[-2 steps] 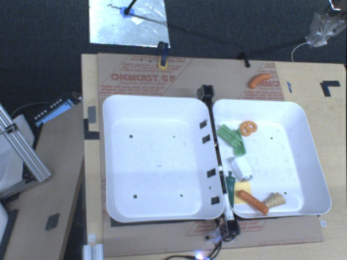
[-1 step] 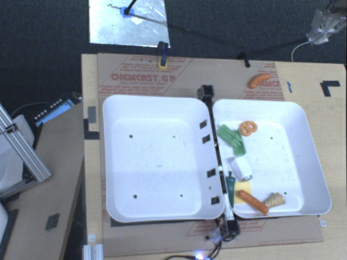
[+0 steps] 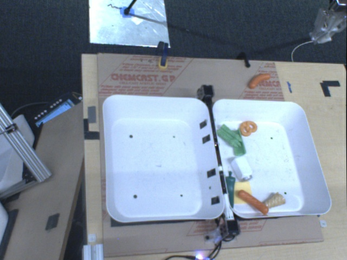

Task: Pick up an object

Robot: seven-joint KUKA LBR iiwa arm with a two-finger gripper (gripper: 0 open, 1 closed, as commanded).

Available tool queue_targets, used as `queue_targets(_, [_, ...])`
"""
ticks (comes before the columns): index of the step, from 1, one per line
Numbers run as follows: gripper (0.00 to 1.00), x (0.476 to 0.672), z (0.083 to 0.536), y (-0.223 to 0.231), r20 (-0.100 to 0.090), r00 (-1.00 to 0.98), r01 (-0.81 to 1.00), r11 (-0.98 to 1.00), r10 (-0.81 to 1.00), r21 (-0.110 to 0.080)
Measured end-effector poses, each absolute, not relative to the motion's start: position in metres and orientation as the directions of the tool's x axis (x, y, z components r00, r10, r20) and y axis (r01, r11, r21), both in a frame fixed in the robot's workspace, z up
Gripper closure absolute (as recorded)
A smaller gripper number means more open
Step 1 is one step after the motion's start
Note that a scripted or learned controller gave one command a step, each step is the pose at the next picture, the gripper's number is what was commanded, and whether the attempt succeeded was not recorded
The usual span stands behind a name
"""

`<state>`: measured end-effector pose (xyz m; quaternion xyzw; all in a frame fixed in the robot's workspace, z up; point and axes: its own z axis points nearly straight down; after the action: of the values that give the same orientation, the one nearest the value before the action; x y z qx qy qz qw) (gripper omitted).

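white bins (image 3: 157,107) | orange pretzel (image 3: 248,128) | green cloth (image 3: 231,136) | orange carrot (image 3: 251,201) | yellow block (image 3: 242,188) | orange sausage (image 3: 259,80)

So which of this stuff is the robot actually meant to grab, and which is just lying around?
Likely for picking, in the right white bin:
- orange pretzel-shaped toy
- green leafy piece
- white cylinder
- yellow flat block
- orange carrot-like stick
- tan cone

Just lying about:
- orange sausage-shaped toy on the bench
- yellow-and-blue clamp
- shiny foil sheet
- left white bin

gripper (image 3: 327,23): blurred, cut by right edge | green item (image 3: 231,187): partly hidden by divider
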<state>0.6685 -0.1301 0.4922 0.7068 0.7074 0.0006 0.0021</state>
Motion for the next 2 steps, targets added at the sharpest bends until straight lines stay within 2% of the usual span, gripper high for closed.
queue_targets(1, [1.0,0.668,0.484,-0.183,-0.003,0.002,1.0,-0.002,1.0,0.003])
queue_targets(2, [1.0,0.669,0.497,-0.184,-0.003,-0.001,1.0,0.001,1.0,0.005])
